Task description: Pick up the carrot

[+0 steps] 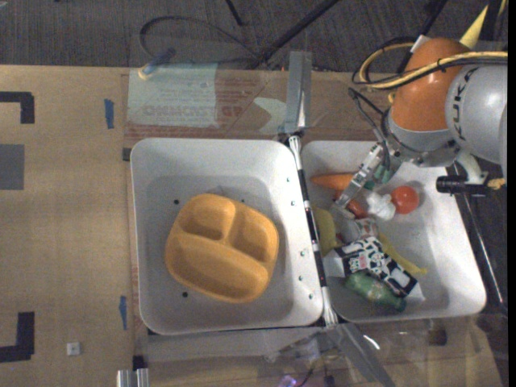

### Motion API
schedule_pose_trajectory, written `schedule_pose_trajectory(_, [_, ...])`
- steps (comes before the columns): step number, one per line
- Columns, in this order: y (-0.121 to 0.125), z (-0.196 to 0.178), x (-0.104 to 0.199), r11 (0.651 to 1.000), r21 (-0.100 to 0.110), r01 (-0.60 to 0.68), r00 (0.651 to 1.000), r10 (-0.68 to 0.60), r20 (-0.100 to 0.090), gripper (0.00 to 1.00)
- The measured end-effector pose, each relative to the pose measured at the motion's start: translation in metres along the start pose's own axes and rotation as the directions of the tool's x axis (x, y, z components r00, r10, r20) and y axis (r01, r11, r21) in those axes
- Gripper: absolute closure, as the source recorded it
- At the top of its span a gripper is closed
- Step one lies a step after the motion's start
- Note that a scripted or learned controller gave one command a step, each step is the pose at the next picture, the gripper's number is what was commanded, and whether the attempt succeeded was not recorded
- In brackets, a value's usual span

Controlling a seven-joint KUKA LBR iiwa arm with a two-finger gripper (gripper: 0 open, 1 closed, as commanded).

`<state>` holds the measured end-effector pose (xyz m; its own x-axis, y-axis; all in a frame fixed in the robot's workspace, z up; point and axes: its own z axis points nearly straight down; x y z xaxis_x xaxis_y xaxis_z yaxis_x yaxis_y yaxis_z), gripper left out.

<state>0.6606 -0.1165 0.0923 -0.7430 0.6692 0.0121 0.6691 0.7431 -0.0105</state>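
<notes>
Two shallow white bins sit side by side on a brown bench (64, 240). The left bin (153, 168) holds a single item: an orange-yellow plate (222, 247) with three compartments, lying right way up near the bin's middle. The right bin (451, 272) holds a cluster of smaller things gathered toward its left half. Largest of these is a black-and-white carton (377, 263), lying on its side. Below it, touching, lies a green bottle (372, 290). A yellow banana (325, 227) rests against the bin's left wall, and a second slim yellow piece (407, 259) lies just right of the carton. A red tomato (405, 199) sits near the bin's middle, beside a small white item (380, 209). The carrot (332, 181) lies in the upper left of the right bin: orange, tapered, its thin end pointing left toward the wall. The grey arm (476, 111), with an orange dome, reaches in from the right. Its gripper (364, 185) is lowered over the carrot's thick end; whether the pincer is spread or pressed together cannot be told.
</notes>
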Motion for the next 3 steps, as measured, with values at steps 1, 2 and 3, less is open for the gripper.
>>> schedule_pose_trajectory(1, [0.003,-0.015,-0.003,1.0,-0.013,0.0,1.0,0.0,0.014,1.0])
schedule_pose_trajectory(2, [0.0,-0.12,0.043,0.975,-0.018,-0.222,0.975,0.222,0.014,1.0])
schedule_pose_trajectory(3, [0.003,-0.091,0.067,0.965,-0.013,-0.264,0.965,0.264,0.008,1.0])
